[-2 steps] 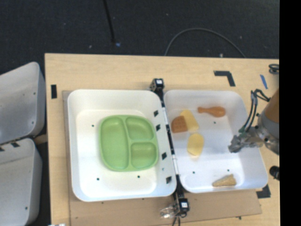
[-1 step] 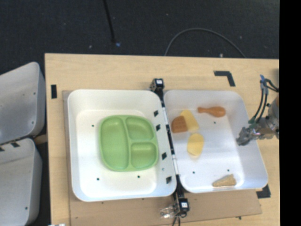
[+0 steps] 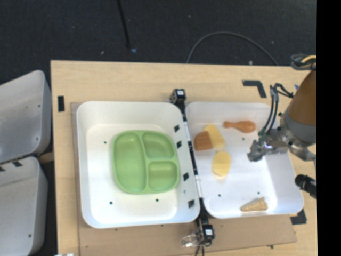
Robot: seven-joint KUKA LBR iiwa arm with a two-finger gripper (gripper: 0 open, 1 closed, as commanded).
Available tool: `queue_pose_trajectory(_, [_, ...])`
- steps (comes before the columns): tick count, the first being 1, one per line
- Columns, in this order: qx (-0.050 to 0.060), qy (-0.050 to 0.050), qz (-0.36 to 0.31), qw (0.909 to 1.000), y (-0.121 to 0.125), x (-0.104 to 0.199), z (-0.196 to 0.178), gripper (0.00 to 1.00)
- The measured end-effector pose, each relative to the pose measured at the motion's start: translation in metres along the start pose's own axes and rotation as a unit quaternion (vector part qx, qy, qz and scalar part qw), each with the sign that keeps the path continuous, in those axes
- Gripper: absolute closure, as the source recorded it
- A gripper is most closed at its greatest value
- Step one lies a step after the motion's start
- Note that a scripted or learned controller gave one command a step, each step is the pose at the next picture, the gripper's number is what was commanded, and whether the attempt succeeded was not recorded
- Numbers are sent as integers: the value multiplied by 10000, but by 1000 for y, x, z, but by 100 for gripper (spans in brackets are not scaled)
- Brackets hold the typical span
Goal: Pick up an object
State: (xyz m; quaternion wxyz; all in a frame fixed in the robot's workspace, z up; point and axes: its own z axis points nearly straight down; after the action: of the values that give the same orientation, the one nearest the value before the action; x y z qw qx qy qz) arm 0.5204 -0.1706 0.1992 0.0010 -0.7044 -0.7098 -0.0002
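Four small food-shaped items lie loose in the right bin: a drumstick-shaped piece near the far wall, a yellow wedge touching a brown piece by the divider, a pale yellow lump just in front of those, and a tan slice near the front wall. The left bin carries a green divided plate, upright and flat. The gripper hangs over the right bin, between the drumstick-shaped piece and the tan slice and to the right of the pale yellow lump, apart from all of them. Its fingers cannot be made out clearly enough to judge their opening, and nothing is seen between them. Judgement: no object is yet taken. The pale yellow lump is the nearest candidate; it appears to be a light, rigid plastic toy with a smooth, rounded surface, so it may slip or roll out of a loose pinch. A hold across its narrower width, near the middle, looks soundest. The drumstick-shaped piece offers a thin shank, easy to span but liable to pivot. The tan slice lies low and flat against the floor, which leaves little to grip. The wedge and brown piece are in contact, so either would likely disturb the other.
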Motion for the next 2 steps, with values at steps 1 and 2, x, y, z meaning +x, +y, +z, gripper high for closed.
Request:
queue_pose_trajectory(1, [-1, -1, -2, 10000, 23, 52, 0, 100])
queue_pose_trajectory(2, [0, -5, 4, 10000, 34, 92, -4, 100])
